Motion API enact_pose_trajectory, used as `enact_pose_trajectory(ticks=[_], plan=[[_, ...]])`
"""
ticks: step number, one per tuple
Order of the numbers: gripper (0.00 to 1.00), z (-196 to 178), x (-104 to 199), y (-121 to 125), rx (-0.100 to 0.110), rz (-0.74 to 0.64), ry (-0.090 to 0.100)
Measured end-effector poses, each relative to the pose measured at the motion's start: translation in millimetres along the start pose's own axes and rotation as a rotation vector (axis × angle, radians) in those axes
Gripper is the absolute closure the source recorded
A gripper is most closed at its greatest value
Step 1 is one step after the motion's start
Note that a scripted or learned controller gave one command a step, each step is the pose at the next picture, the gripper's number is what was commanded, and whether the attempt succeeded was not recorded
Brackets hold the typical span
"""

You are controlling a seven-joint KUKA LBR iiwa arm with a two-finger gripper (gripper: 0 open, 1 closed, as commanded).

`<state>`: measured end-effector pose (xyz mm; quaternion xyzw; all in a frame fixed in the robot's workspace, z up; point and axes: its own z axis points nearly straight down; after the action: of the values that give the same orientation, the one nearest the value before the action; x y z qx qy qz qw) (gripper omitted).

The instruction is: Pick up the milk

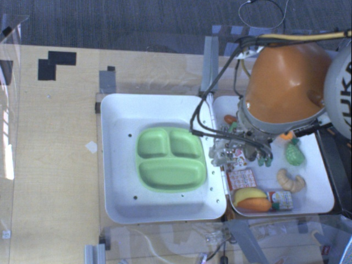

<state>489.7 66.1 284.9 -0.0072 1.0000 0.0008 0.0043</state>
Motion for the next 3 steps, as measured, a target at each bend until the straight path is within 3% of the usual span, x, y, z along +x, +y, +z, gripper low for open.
enact_pose_trajectory(ticks=[1, 2, 3], plan=[[1.0, -3, -3, 37, -0.001, -0.123, 0.001], [1.0, 16, -4, 27, -0.001, -0.399, 0.001], [1.0, 22, -41, 80, -0.004, -0.714, -0.001]])
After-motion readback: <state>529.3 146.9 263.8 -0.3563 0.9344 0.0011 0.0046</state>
